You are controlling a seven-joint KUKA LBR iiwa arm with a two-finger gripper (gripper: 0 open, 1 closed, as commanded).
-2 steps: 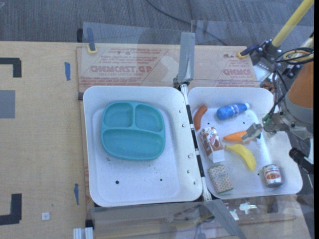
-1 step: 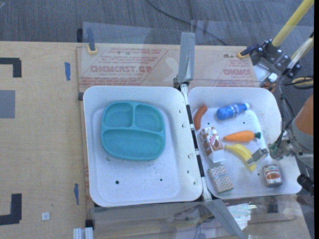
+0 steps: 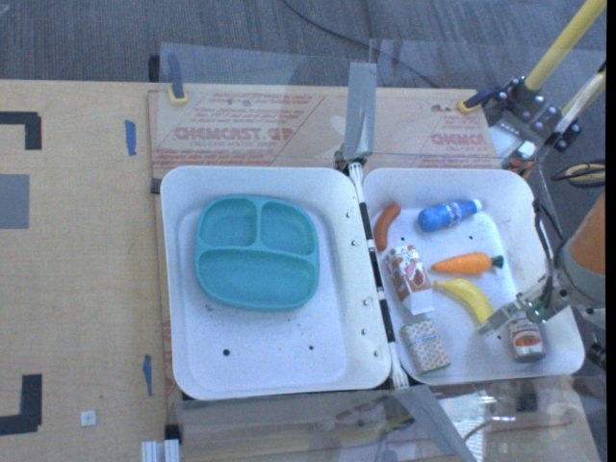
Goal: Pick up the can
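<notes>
Bins of shallow white plastic sit side by side on the bench. The left bin (image 3: 183, 258) holds a teal plastic plate (image 3: 257, 252) divided into three compartments. The right bin (image 3: 525, 186) holds the rest: a small metal can with a red-and-white label (image 3: 526, 339) near its front right corner, a yellow banana (image 3: 466, 296) just to the can's left, an orange toy carrot with a green top (image 3: 465, 264), a blue-and-white bottle (image 3: 448, 215) lying on its side, a reddish-brown sausage (image 3: 385, 224) near the divider, a white carton with a red picture (image 3: 409, 279) and a small tan patterned box (image 3: 424, 345). The grey arm reaches in from the right, and its two-finger gripper (image 3: 525, 314) hangs right at the can's top edge. Whether the tool is released or clenched, I cannot tell.
</notes>
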